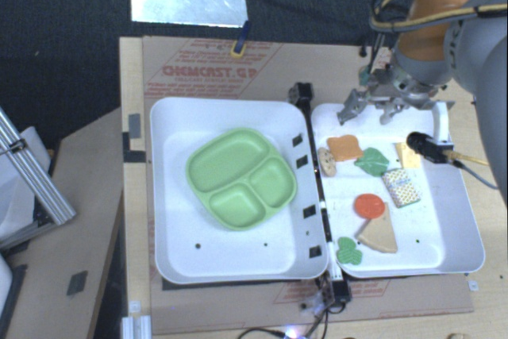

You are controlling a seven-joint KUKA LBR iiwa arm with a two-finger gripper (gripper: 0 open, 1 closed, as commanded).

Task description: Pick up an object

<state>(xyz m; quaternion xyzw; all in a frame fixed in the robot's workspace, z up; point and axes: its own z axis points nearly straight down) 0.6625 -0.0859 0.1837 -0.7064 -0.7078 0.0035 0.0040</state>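
The arm reaches in from the right, its orange band up top and the wrist tipped down over the far edge of the right bin [456,250]. The gripper [367,112] hangs there with its fingers [347,114] spread and nothing between them. Just beneath and a touch nearer the camera lies the orange toast piece [344,148], flat, its long axis running roughly left to right. Beside it, a green leaf-shaped piece [371,163] points toward the bin's middle. Nearer the camera sit a patterned block [401,188], a red round piece [369,206] and a tan wedge [379,237] with its tip aimed at the red one. Over in the left bin [171,171], a green divided plate [240,178] lies tilted on the diagonal.
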